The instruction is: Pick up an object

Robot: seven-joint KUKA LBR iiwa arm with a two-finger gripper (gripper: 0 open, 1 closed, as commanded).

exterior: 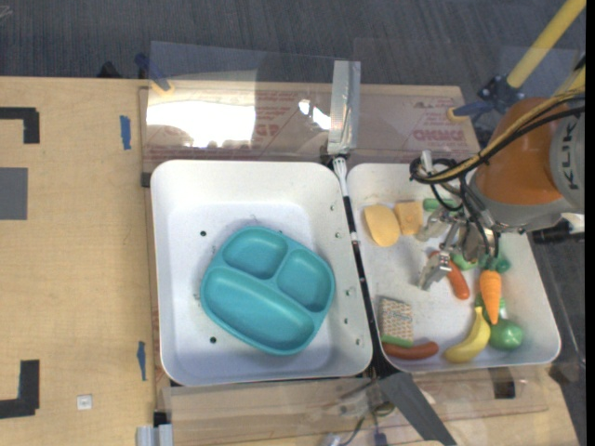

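toy foods point(481, 334) lie scattered in right bin point(548, 314).

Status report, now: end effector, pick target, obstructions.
End effector low in right bin, nothing seen gripped. Red chili right beside it. Carrot, banana crowd close. Teal tray alone in left bin.

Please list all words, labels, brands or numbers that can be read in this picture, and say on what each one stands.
"KU", cut off at the picture's edge: on the arm beside its orange band.
Reddish print, too blurred to read: on the clear panel behind the bins.
Small square tag on the bench: too small to read.
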